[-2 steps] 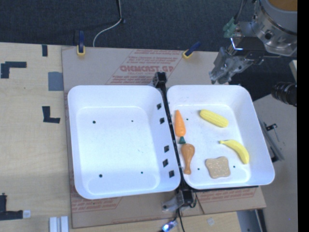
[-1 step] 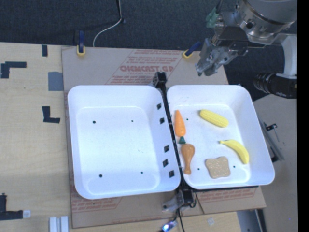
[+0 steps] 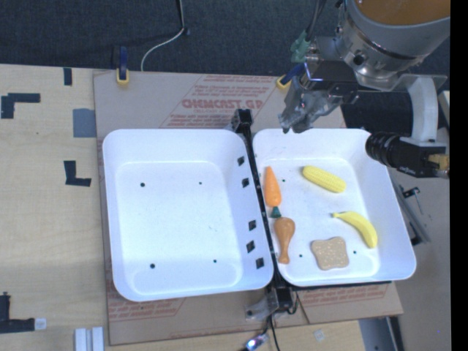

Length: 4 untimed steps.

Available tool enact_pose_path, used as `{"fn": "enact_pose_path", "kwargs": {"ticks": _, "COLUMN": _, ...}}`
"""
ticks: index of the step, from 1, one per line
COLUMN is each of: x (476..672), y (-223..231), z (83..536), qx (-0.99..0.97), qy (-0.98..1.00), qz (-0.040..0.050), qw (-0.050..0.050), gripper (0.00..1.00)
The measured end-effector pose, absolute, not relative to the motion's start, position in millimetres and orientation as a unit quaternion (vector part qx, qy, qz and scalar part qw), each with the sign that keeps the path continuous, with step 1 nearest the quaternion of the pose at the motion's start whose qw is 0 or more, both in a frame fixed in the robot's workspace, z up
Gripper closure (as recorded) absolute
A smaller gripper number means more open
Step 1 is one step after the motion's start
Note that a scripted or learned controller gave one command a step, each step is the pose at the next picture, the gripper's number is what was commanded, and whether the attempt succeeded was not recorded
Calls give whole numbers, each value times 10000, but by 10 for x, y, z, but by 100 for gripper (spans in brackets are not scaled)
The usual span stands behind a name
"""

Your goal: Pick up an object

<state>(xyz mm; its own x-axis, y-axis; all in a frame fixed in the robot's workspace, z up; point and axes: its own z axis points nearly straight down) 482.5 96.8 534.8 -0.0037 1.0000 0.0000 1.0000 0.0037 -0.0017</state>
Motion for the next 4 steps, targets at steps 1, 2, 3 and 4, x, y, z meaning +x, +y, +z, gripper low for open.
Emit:
{"fn": "enact_pose_path", "kwargs": {"ticks": 1, "x": 4842, "y": 954, "z": 5448, "qx": -7064, "qy": -7078, "qz": 10, "qw": -2, "gripper": 100}}
{"fn": "enact_pose_path", "kwargs": {"ticks": 2, "x": 4838, "y": 1018, "z": 5341, "qx": -7068, "qy": -7074, "qz": 12, "qw": 3, "gripper": 100}}
{"fn": "enact_pose_path", "kwargs": {"ticks": 3, "x": 4843, "y": 1016, "z": 5449, "qx": -7069, "qy": -7073, "qz": 9, "qw": -3, "gripper": 100}}
{"fn": "enact_pose_path", "kwargs": {"ticks": 4, "x": 4847, "y": 1014, "z": 5545, "qx": -7069, "qy": -7073, "qz": 17, "qw": -3, "gripper": 100}}
